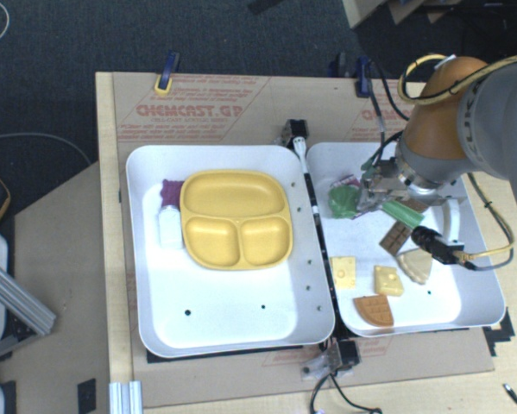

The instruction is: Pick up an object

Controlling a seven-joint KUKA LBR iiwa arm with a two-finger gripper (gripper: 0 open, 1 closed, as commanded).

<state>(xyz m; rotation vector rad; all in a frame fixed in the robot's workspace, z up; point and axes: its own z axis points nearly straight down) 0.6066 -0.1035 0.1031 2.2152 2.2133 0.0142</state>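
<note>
While the gripper point(372, 190) is lowered into the right bin point(482, 296), nothing is lifted yet. The green object point(344, 200) is touched; whether it is gripped cannot be told.

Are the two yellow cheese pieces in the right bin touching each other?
Apart. The camera view shows white bin floor between the left cheese piece and the right cheese piece.

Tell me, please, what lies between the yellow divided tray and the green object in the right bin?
In the camera view, the two bins' adjoining white rims lie between the yellow divided tray and the green object; no loose item sits there.
</note>
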